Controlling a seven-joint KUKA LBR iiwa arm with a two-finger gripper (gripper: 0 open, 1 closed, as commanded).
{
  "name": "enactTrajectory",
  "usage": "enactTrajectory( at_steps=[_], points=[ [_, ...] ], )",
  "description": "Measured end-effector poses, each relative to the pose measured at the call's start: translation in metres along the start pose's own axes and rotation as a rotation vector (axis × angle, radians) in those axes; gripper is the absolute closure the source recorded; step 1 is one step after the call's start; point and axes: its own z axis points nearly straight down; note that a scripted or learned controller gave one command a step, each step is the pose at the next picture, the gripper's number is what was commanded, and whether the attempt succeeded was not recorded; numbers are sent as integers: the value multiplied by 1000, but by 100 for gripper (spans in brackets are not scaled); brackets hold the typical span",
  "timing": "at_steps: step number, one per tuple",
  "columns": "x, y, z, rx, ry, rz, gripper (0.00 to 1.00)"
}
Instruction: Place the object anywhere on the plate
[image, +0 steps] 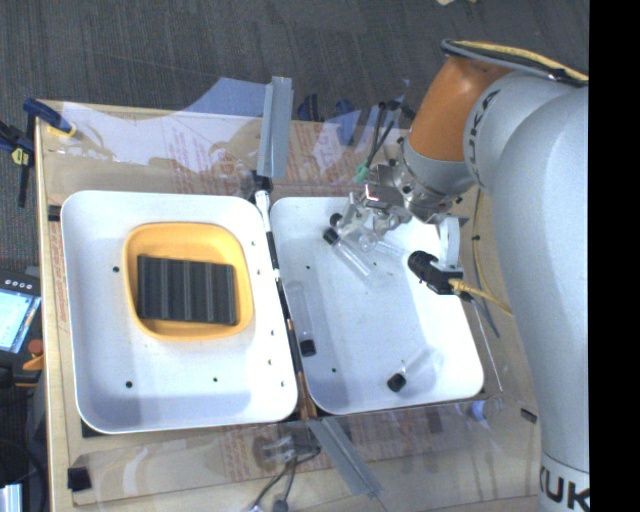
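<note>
Judging by the layout, the task is barely begun: the yellow plate (186, 243) in the left bin (90, 380) carries a dark ridged insert but no transferred object. The gripper (362, 228) hangs over the right bin's (350, 380) far end; its opening cannot be determined. A small dark object (397, 381) lies near that bin's front edge.

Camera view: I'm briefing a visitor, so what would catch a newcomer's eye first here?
The yellow plate with a dark ribbed object on it stands out in the left bin. At right, the grey arm's orange band looms over the right bin, its gripper near the bin's far edge.
</note>
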Motion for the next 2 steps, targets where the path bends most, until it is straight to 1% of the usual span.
enactTrajectory(
  at_steps=[1, 2],
  points=[
    [47, -9, -18, 2, -1, -200, 100],
    [47, -9, -18, 2, -1, -200, 0]
  ],
)
